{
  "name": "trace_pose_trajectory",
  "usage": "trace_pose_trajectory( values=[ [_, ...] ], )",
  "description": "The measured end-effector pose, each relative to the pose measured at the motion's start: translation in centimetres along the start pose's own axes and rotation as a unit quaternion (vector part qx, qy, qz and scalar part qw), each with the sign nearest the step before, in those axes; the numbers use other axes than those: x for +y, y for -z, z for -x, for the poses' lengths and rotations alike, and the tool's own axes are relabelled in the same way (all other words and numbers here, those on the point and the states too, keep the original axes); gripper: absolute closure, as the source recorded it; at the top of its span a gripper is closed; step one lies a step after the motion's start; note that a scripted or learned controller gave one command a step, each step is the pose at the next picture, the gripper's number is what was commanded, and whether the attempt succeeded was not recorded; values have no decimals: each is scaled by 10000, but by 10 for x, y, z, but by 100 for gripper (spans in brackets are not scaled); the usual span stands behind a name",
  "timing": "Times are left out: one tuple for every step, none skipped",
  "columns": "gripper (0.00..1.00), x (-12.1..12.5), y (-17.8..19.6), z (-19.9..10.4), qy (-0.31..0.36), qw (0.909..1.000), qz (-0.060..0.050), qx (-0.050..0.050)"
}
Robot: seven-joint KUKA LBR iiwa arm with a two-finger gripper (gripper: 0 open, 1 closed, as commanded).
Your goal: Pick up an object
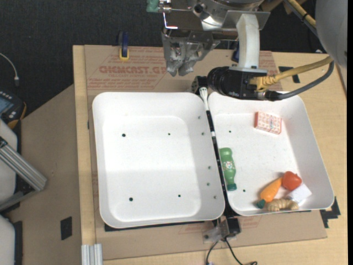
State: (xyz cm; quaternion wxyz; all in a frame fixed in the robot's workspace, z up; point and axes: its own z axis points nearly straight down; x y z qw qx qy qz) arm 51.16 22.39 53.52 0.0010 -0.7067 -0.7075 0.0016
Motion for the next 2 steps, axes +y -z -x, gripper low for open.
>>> trace_pose_trajectory(
  values=[
    [100, -14, -20, 0, -2, 10000, -5, -3],
    [100, -24, -54, 0, -2, 10000, -2, -5]
  ],
)
